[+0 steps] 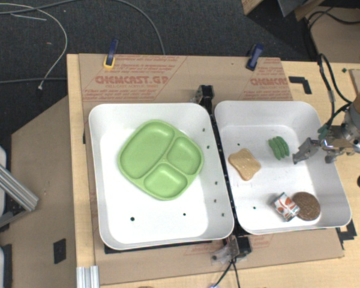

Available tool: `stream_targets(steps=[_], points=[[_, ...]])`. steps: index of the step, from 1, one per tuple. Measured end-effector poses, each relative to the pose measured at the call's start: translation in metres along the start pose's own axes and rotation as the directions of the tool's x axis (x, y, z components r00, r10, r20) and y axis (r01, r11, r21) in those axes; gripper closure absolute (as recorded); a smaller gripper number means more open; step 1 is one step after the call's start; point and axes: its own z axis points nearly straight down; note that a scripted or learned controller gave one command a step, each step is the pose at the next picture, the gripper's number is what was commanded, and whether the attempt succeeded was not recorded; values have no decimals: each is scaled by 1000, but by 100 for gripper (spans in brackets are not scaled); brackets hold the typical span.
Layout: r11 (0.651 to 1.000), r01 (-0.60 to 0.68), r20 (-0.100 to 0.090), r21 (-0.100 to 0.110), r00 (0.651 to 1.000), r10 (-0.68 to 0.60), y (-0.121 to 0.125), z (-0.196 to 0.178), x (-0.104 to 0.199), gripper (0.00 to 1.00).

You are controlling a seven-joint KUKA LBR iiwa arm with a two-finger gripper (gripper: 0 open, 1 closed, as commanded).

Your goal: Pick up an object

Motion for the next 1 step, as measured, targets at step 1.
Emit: stream_targets(steps=[1], points=[[1000,0,1,-2,1000,0,7,53,-7,0]])
